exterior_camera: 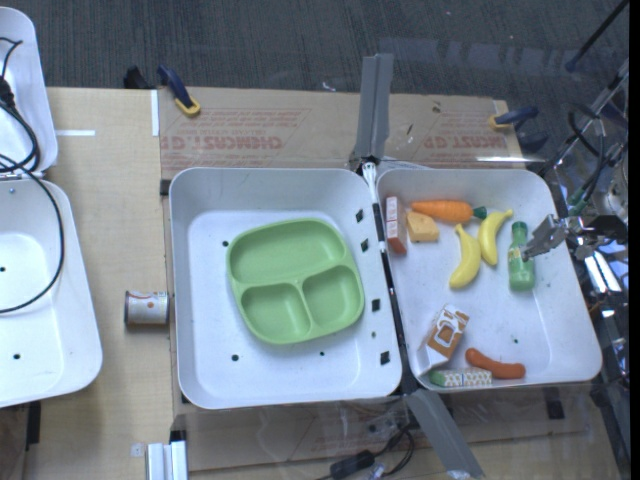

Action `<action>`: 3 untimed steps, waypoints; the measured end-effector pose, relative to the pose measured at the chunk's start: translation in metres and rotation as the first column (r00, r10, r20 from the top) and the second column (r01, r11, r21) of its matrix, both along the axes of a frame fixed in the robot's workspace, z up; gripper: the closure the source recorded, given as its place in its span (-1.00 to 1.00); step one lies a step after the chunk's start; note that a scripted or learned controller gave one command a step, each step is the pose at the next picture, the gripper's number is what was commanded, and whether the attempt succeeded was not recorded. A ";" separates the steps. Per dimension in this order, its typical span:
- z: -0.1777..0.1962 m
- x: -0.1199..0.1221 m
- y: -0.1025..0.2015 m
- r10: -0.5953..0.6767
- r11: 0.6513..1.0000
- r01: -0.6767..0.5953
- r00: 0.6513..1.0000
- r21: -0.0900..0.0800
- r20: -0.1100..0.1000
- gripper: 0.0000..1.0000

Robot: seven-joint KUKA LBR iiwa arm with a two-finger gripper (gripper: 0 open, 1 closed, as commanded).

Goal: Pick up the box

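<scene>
**Box lies in the right bin, gripper off to the side**

While a green divided plate (296, 294) fills the left bin (190, 268) at centre frame, the right bin (560, 338) holds the box (447, 332) at lower right. Two bananas (475, 248) lie above it. Further right, the gripper (541, 238) sits beside a green bottle (520, 258); I cannot tell how its tips stand.

You are looking at two white bins (200, 368) of smooth moulded plastic, catching a soft sheen along their rims. The green divided plate (295, 280) is showing as matt plastic. The bananas (475, 248) and the green bottle (520, 258) are looking like glossy plastic. The box (447, 332) is appearing as printed cardboard. The bench top (270, 133) is reading as flat, dull brown cardboard with red print.
</scene>
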State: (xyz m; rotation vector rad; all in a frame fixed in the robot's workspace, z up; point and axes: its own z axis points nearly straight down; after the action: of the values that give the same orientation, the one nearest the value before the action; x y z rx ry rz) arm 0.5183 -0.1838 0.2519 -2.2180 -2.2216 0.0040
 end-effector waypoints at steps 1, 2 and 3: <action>0.050 -0.040 -0.036 0.112 0.994 -0.112 0.994 -0.002 0.004 -1.00; -0.072 -0.041 -0.038 -0.139 0.990 0.139 0.990 0.000 0.000 -1.00; -0.064 -0.040 -0.038 -0.139 0.990 0.139 0.990 0.000 -0.001 1.00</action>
State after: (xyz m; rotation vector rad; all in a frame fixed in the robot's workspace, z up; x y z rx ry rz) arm 0.4778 -0.2219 0.1880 -2.3671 -2.0606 0.0052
